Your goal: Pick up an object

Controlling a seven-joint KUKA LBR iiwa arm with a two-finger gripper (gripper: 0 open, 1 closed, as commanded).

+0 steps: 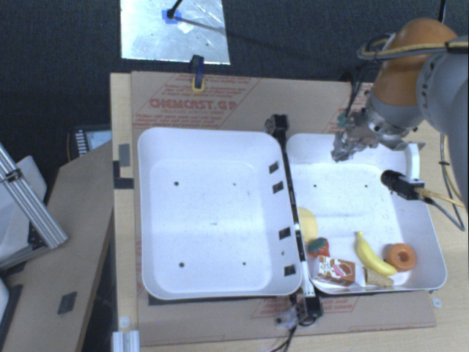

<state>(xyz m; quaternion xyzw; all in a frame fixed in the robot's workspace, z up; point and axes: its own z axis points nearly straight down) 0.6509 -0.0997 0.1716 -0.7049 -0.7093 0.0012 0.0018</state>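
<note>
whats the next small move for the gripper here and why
Probably carry the gripper toward the near end of the right bin, then lower it. It hangs over that bin's far edge with nothing between its fingers, while the banana, the orange ring and the small packet all lie clustered at the near end.

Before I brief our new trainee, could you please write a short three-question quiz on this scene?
1. True or false: the banana lies in the left bin.
2. Multiple choice: the hand is over the right bin's A) far end, B) near end, C) outside wall.
3. Fill in: the orange ring lies just to the ____ of the banana in the camera view.

Key: 1 false; 2 A; 3 right.
</note>
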